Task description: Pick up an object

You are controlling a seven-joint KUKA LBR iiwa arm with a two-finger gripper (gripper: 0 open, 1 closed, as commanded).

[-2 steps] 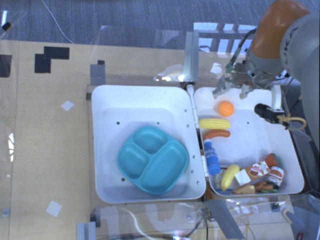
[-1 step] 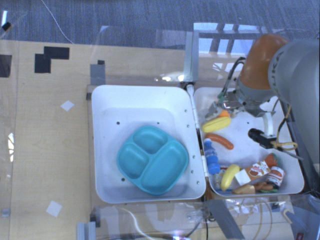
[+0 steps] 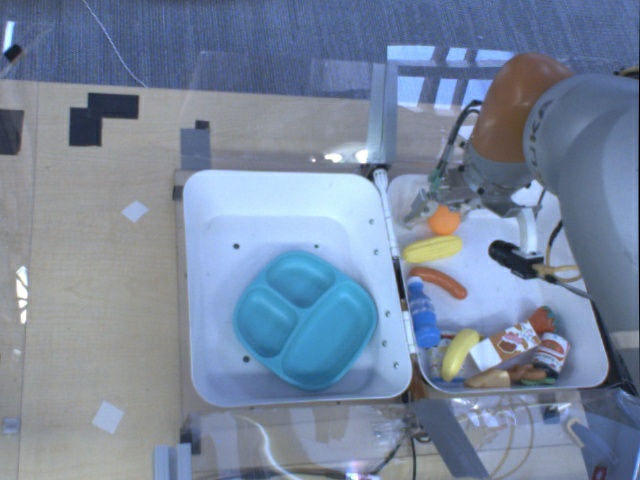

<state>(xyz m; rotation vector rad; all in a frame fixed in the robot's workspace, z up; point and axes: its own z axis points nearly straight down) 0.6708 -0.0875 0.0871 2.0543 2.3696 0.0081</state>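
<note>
My gripper (image 3: 428, 204) hangs low over the far left corner of the right bin (image 3: 590, 368). A small orange object (image 3: 446, 221) lies right beside its tip, touching or nearly so. Just in front of that lie a yellow corn cob (image 3: 432, 249) and a red-orange sausage (image 3: 438, 282). A blue bottle (image 3: 422, 314) rests along the bin's left wall. At the near edge are a banana (image 3: 458, 353) and several packaged food items (image 3: 525, 348). The grey arm with its orange band (image 3: 520, 98) covers the bin's far right part.
The left bin (image 3: 215, 368) holds a blue divided plate (image 3: 305, 318). A black part with cables (image 3: 515, 258) hangs over the right bin's middle. A metal divider (image 3: 395, 258) separates the two bins.
</note>
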